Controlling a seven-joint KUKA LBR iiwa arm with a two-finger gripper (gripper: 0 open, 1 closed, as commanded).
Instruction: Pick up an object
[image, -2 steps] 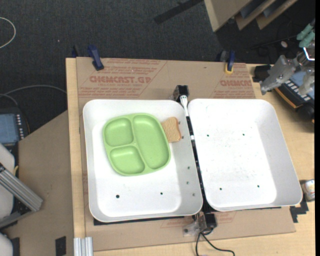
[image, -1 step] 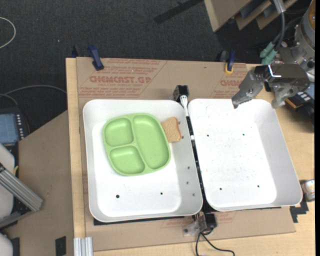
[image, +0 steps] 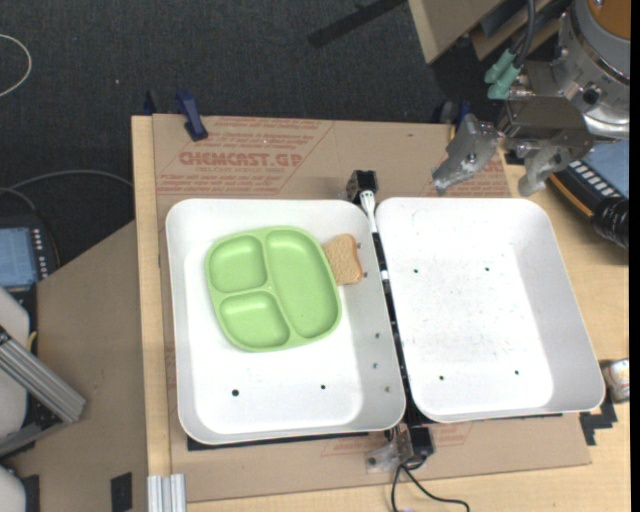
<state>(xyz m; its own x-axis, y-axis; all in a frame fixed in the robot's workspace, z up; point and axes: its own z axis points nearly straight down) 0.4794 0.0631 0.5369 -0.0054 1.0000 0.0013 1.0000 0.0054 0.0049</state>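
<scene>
The bench (image: 250, 140) was brown cardboard printed with red lettering, set over dark carpet (image: 150, 50). Two shallow white bins lay side by side on it. In the left bin (image: 270, 400) sat a smooth green plastic plate (image: 272, 288) with three rounded sections, and a tan, rough-looking cracker (image: 344, 259) touched its right rim. The speckled right bin (image: 480, 320) lay under the claw (image: 490, 165), whose grey metal fingers hung spread above its back edge, pinching nothing.

- A flat brown cardboard sheet (image: 250, 150) with red lettering is lying under both bins.
- A blue clip (image: 190, 115) is sitting at its far-left corner.
</scene>
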